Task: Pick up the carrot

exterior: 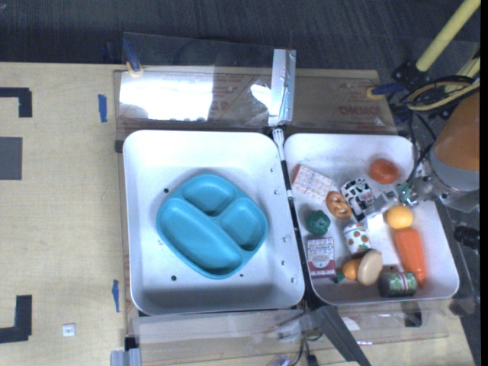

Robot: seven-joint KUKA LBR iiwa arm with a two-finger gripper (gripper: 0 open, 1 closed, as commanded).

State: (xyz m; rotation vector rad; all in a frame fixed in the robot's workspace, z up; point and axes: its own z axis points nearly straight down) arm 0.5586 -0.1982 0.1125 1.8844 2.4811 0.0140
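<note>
The carrot (412, 252) is a stubby orange cone lying near the right wall of the right bin (446, 280), its broad end toward a yellow-orange ball (399, 218). My gripper (406, 192) hangs at the bin's right side, just above that ball and a short way beyond the carrot's broad end. The grey arm with its orange band (460, 145) rises behind it at the right edge. Nothing shows held in the gripper.
The right bin also holds a red tomato (384, 171), a black-and-white cube (355, 191), a pretzel (338, 203), a green can (399, 283), a beige egg (370, 267) and several other small toys. A blue divided plate (212, 224) lies in the left bin (145, 166).
</note>
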